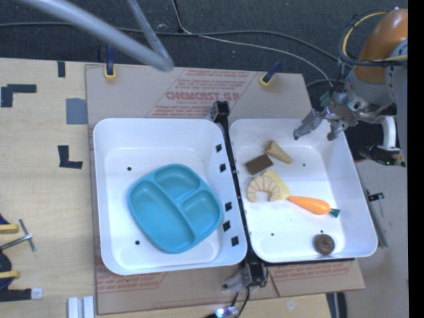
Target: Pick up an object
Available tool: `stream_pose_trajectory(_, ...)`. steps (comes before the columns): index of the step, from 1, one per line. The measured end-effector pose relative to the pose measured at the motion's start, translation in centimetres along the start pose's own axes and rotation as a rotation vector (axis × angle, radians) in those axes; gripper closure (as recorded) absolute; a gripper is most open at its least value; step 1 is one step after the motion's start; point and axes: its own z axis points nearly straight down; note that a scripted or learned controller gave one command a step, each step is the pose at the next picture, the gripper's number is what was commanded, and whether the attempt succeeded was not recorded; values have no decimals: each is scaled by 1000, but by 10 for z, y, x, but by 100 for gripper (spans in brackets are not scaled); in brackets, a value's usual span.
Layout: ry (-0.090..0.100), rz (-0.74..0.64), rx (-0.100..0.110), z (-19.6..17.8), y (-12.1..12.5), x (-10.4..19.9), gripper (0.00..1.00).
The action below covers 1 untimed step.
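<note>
Over the right bin's (351,171) far right corner hangs the gripper (318,126), its two fingers spread apart with nothing between them; the arm (381,52) behind is cut off by the frame. Below it lie a cheese wedge (279,152), a brown block (259,163), a croissant (266,188), a carrot (309,205) and a small brown round piece (324,244), too small to identify. A blue divided plate (174,207) fills the left bin (106,177).

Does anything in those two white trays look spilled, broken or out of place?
Nothing stands out. The blue plate lies flat in the left bin; the carrot, croissant and other small items lie apart in the right bin.
</note>
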Motion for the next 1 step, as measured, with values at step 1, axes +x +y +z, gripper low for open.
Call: stream_pose_trajectory(1,-4,-3,-14,-10,3,0,0)
